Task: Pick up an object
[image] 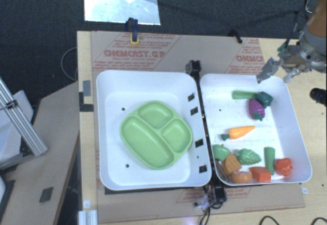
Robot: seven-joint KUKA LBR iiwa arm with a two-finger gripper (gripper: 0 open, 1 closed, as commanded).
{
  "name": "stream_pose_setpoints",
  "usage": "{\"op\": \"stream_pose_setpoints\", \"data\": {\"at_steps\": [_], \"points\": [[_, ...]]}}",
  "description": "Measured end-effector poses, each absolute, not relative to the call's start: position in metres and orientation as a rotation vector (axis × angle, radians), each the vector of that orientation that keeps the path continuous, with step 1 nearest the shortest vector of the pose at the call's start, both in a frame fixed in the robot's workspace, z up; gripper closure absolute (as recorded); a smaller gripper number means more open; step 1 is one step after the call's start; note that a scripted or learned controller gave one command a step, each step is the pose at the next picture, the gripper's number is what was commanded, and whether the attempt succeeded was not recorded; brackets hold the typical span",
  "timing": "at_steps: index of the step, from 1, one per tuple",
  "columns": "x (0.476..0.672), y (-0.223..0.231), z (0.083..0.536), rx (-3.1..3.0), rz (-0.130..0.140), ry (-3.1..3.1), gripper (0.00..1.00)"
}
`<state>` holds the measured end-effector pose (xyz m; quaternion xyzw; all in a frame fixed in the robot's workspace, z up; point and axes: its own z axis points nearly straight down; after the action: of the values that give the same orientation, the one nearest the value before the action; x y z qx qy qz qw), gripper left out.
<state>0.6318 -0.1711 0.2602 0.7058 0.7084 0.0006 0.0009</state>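
My gripper (276, 74) hangs above the back right corner of the right bin (295, 117), its two fingers spread open with nothing between them. Below and to its left lie a long green stick (243, 95) and a purple eggplant with a teal cap (257, 106). An orange carrot (240, 131) rests mid-bin. Along the bin's front sit a green leafy piece (249, 156), a green cylinder (269, 156), a red tomato (283, 166), a red block (260, 173) and an orange-brown piece (232, 163).
The left bin (110, 117) holds a light green divided plate (156, 134). Black clips (194, 68) join the two bins along their shared edge. A cardboard sheet (153, 50) lies under both bins. An aluminium frame (20, 122) stands at far left.
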Motion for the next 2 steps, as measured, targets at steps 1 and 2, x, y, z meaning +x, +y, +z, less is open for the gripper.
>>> {"op": "stream_pose_setpoints", "data": {"at_steps": [1,2], "points": [[0.640,-0.174,0.213,2.219,-0.001,2.225,0.00],[0.641,-0.171,0.151,2.220,-0.002,2.226,0.00]]}}
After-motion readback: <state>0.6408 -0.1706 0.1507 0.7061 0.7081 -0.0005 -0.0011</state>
